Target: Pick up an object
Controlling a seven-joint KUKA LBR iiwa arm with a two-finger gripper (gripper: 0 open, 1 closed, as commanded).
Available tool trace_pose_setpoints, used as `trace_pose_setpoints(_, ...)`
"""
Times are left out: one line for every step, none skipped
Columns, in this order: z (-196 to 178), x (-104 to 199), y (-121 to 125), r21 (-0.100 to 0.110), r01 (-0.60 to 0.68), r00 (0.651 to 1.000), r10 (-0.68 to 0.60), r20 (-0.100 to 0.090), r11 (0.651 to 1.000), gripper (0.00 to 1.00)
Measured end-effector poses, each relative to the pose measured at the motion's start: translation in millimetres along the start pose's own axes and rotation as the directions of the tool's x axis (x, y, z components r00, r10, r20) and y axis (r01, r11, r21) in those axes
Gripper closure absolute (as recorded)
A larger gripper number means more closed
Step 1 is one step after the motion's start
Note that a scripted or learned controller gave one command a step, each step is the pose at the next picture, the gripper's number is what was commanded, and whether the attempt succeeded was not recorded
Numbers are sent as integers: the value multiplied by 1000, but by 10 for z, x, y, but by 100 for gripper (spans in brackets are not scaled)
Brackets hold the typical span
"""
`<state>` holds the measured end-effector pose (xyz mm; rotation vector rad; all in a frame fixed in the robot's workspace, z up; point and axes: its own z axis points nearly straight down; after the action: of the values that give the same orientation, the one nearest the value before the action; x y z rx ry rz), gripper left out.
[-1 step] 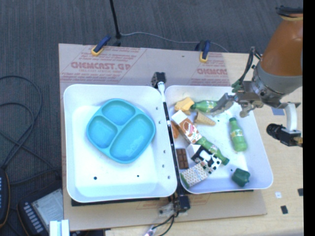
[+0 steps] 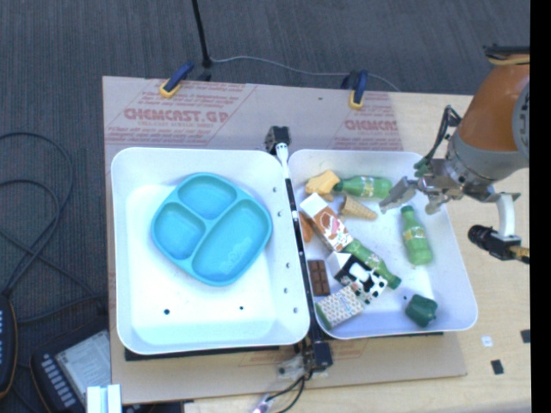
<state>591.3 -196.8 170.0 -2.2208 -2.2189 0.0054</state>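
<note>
I have the claw [image 2: 419, 189] over the right bin's [image 2: 448, 317] upper right part, fingers spread and empty. The nearest bottle [image 2: 416, 235] lies just below it, towards the camera, its long axis running near to far.

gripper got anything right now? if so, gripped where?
Nothing held. The gripper hangs open over the right bin, its fingers spread with nothing between them, just above the upright-lying green bottle and right of another green bottle.
</note>
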Motion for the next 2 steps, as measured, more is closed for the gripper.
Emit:
trace_pose_setpoints(720, -180, -32, -7, 6, 1000, -6, -8, 1000, 0)
trace_pose_setpoints(631, -201, -42, -6, 5, 1000, -5, -3, 1000, 100)
